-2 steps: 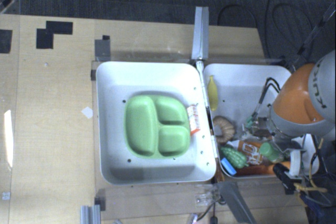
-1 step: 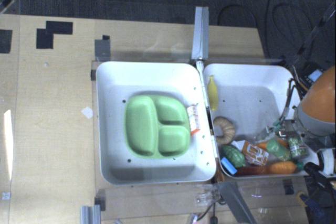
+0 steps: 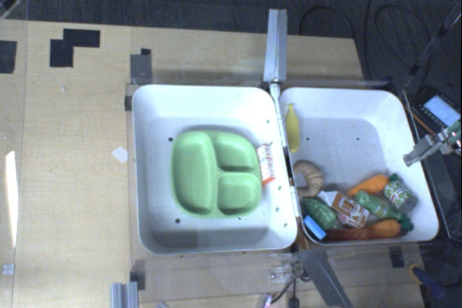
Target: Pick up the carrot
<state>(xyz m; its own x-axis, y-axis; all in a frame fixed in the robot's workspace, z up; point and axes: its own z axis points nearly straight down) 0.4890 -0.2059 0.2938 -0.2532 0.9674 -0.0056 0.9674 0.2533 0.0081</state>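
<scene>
Carrot (image 3: 370, 184): two orange pieces in right bin (image 3: 346, 108); end effector (image 3: 433, 144) state unclear.

No text can be read in this view. Some things carry print, but it is too small and blurred to make out: a white packet with red marks (image 3: 266, 161) at the right edge of the left bin (image 3: 144, 155), an orange box with white shapes (image 3: 351, 210) and a green can with a pale label (image 3: 396, 192) in the right bin (image 3: 361, 101). The black patches (image 3: 72, 44) on the bench (image 3: 65, 155) show no letters.
</scene>
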